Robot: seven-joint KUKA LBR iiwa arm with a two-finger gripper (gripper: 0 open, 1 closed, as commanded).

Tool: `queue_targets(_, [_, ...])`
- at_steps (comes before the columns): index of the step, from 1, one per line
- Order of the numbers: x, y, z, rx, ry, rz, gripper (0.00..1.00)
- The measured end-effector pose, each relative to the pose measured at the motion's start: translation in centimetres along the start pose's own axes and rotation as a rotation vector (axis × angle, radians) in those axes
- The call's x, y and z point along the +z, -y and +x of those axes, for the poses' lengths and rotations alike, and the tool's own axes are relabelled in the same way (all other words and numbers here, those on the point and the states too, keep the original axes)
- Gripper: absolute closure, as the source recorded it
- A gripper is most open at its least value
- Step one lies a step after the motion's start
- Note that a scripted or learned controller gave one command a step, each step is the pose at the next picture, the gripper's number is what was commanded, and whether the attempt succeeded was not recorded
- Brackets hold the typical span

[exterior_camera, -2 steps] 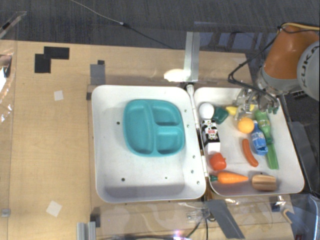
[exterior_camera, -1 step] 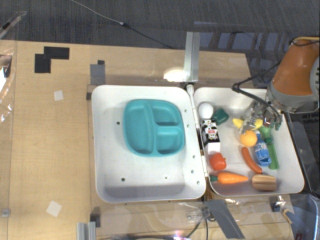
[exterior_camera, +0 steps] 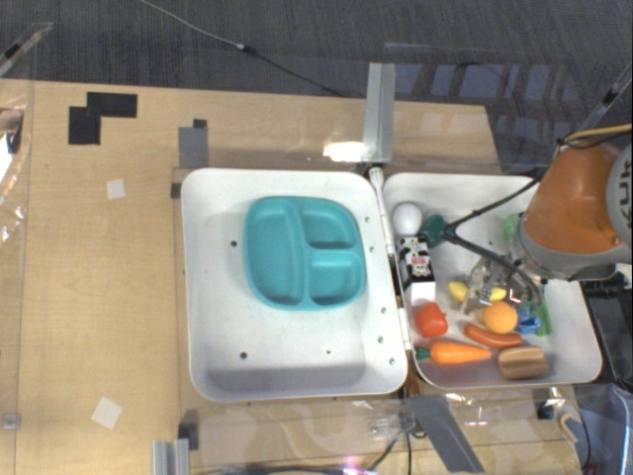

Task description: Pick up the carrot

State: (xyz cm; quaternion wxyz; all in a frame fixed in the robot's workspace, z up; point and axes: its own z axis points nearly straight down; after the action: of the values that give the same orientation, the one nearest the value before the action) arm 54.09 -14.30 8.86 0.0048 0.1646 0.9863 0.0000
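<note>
The arm [exterior_camera: 579, 216] comes in from the right edge, its orange band hanging over the right bin's [exterior_camera: 584, 364] far right side. Below the band the wrist slants down and to the left, ending in the gripper [exterior_camera: 492, 290] low inside that bin, near its middle. The gripper sits among the toys, just above an orange ball [exterior_camera: 500, 318] and just right of a small yellow piece [exterior_camera: 457, 290]; whether it is wide, narrow or holding anything, I cannot tell, as the metal parts blur into the clutter. A dark cable runs from the wrist up and left toward a green and black piece [exterior_camera: 435, 231].

The carrot [exterior_camera: 458, 353] lies flat on the floor of the right bin, near its front wall, long axis running left to right. It is below and to the left of the gripper, apart from it. A red tomato [exterior_camera: 429, 318] sits just above its left end, a red sausage [exterior_camera: 492, 337] lies just above its right end, and a brown bread roll [exterior_camera: 521, 362] is just beside its right tip. A white egg [exterior_camera: 406, 218] rests near the bin's back left corner, with a small black and white figure [exterior_camera: 417, 258] below it.

The left bin [exterior_camera: 213, 295] holds a teal divided plate [exterior_camera: 303, 251], lying flat toward its back. Both bins sit side by side on the wooden worktop [exterior_camera: 89, 295].
</note>
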Motion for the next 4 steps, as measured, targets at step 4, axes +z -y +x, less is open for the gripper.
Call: queue_targets(4, [-10.0, -7.5, 6.9, -1.553, -0.004, -0.008, 1.0])
